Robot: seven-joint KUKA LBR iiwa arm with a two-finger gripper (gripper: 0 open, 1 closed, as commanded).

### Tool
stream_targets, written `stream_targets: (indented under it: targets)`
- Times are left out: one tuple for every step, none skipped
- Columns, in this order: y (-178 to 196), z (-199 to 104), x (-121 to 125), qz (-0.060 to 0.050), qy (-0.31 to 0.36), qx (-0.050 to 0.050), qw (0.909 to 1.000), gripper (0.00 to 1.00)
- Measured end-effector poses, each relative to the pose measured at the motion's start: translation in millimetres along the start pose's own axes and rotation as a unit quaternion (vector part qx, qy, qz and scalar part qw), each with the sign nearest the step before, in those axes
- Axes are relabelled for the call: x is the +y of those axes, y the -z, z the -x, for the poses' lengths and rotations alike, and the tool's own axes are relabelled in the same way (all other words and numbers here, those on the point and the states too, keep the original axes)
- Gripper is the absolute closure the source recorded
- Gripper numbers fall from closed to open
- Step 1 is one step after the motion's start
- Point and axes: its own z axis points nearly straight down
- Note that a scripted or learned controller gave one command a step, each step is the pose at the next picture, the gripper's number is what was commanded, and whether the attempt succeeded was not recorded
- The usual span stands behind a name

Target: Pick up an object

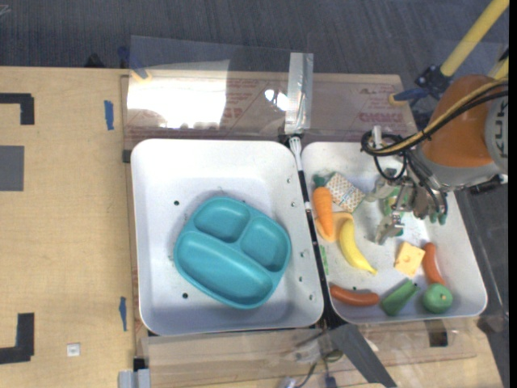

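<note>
Over right bin [472, 285], arm bent down, pincer [388, 231] beside banana [354, 247]; grip state unclear.

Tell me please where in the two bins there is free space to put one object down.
The left white bin has bare floor along its far edge and left side, around the teal divided plastic tray. The right white bin is crowded: orange toy carrot, yellow toy banana, yellow cheese wedge and green toy apple, with the hand over its middle.

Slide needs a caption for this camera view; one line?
KUKA arm's pincer hovers over the right bin of toy food beside a banana; a teal divided plate fills the left bin.
</note>
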Motion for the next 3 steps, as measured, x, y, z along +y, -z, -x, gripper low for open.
stream_targets:
  targets:
    - [1.2, -32.0, 30.5, 0.0, 0.013, 0.001, 0.9999, 0.0]
    - [1.8, -44.2, 48.6, 0.0, 0.021, -0.001, 0.9998, 0.0]
    - [15.4, -39.5, 49.9, -0.001, 0.023, -0.009, 0.9997, 1.0]
